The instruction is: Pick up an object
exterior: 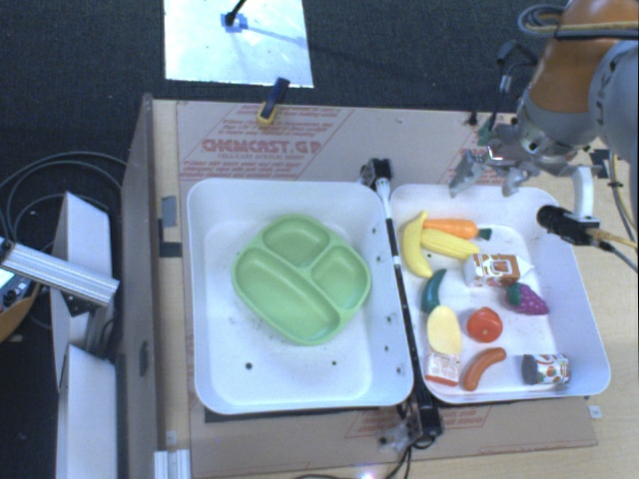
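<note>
In the right bin (589, 357), a can (545, 369) and sausage (483, 366) lie nearest, then a tomato (484, 323), grapes (527, 298), a carton (494, 268), a banana (413, 245) and a carrot (451, 228). Past the bin's far rim hangs the tool (491, 172), fingers apart, holding nothing.

dark floor (80, 48), pale sheet (235, 28), cardboard bench top (300, 138), black cables (40, 183)
</note>
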`<action>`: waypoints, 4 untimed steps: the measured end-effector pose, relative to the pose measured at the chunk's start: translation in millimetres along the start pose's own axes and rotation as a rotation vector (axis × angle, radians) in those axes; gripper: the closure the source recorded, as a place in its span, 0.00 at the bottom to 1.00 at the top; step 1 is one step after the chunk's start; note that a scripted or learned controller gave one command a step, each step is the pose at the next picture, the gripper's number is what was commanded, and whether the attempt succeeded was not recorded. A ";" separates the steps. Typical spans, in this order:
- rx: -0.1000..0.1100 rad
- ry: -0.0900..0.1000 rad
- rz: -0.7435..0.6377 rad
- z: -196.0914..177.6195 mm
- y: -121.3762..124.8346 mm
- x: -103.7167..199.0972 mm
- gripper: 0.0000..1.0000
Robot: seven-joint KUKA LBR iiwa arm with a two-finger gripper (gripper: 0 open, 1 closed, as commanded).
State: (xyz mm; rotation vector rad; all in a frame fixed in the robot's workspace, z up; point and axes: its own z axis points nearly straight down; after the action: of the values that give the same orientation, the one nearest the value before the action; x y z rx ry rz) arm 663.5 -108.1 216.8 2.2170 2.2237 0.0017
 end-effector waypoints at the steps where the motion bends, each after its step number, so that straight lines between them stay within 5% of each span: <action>1: 0.009 0.001 0.006 53.2 -63.2 -29.4 0.00; 2: -0.021 -0.005 -0.004 109.1 -85.6 -47.1 0.00; 4: 0.001 0.001 0.004 131.8 -178.1 -43.1 0.00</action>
State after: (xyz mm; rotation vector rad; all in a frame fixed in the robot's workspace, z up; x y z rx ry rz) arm 485.7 -151.7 84.7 2.2222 2.2200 0.0012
